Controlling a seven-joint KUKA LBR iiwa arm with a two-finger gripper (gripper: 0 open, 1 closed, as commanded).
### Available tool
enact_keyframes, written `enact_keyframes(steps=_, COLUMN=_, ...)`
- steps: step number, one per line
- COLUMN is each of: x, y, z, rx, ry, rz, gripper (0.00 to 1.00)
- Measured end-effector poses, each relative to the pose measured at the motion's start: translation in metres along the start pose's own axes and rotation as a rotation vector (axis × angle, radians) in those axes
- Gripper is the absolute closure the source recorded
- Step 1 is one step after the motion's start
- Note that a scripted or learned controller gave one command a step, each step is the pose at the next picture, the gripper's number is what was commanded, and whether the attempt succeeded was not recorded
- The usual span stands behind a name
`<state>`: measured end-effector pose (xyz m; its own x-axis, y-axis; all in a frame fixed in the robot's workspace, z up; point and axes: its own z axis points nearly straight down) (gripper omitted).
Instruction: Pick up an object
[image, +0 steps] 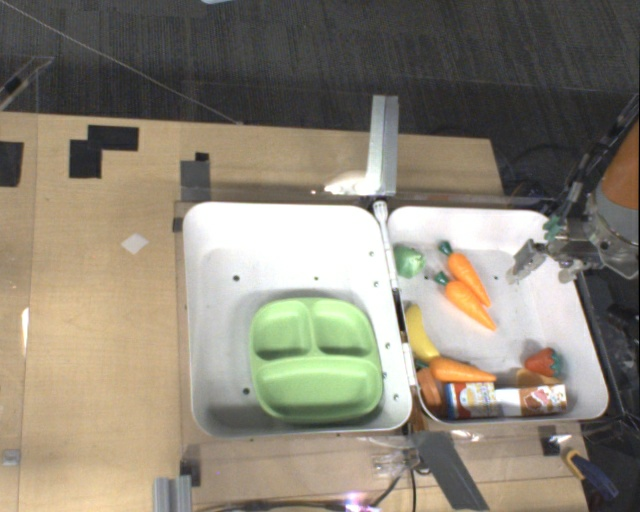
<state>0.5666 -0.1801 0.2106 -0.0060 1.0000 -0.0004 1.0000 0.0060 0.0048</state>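
Note:
The right bin (500, 225) holds two orange carrots (467, 288) lying side by side near its middle, a green round item (408, 262) at the left wall, a yellow banana (421, 335), a third carrot (462, 371), a strawberry (541, 362) and a bottle with a printed label (505, 400) along the front wall. My gripper (545, 258) hangs over the bin's right side, to the right of the carrot pair and apart from it. Nothing shows between its fingers.
The left bin (215, 260) bears a green divided plate (315, 357) in its front half. A metal post (384, 145) stands behind the wall shared by the bins. The wooden bench (90, 330) spreads to the left.

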Motion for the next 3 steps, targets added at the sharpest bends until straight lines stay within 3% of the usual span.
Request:
enact_keyframes(steps=1, x=0.069, y=0.024, z=0.112, rx=-0.002, ry=0.0, rz=-0.224, gripper=0.0)
enact_keyframes(steps=2, x=0.07, y=0.026, z=0.099, rx=-0.007, ry=0.0, rz=-0.224, gripper=1.0)
enact_keyframes(steps=3, x=0.129, y=-0.026, z=-0.019, rx=-0.001, ry=0.001, rz=-0.098, gripper=1.0)
